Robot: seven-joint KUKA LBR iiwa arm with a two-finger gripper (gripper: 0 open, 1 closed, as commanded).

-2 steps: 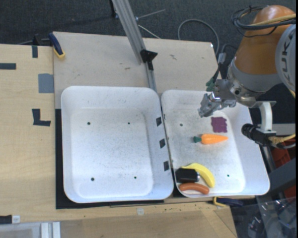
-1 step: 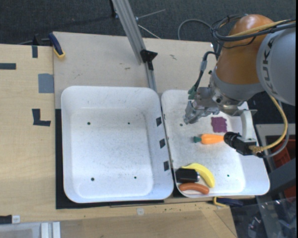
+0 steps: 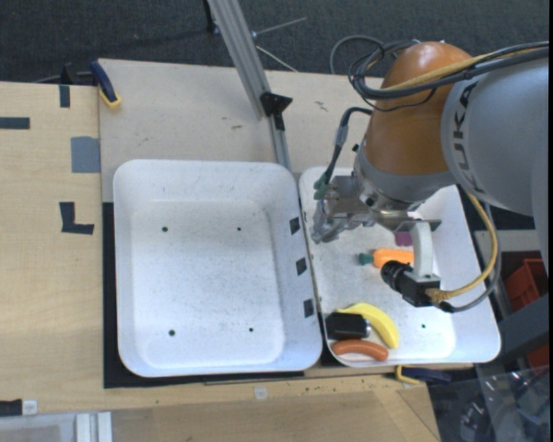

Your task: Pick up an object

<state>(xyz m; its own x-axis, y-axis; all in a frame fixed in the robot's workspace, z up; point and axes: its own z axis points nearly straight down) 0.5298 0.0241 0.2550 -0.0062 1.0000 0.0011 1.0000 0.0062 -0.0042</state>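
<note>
Hovering tool (image 3: 327, 224), banana (image 3: 376, 321) near, below-right in right bin (image 3: 461, 339)

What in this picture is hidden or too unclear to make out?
- Gripper: its tips blur together over the right bin, so their state is unreadable.
- Purple object: mostly covered by the arm.
- Orange object: partly behind a black fitting.
- Small green item: too tiny to identify.

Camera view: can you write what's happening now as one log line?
arm: over right bin | gripper: low near bin's left wall | banana, orange carrot: lying loose
</note>
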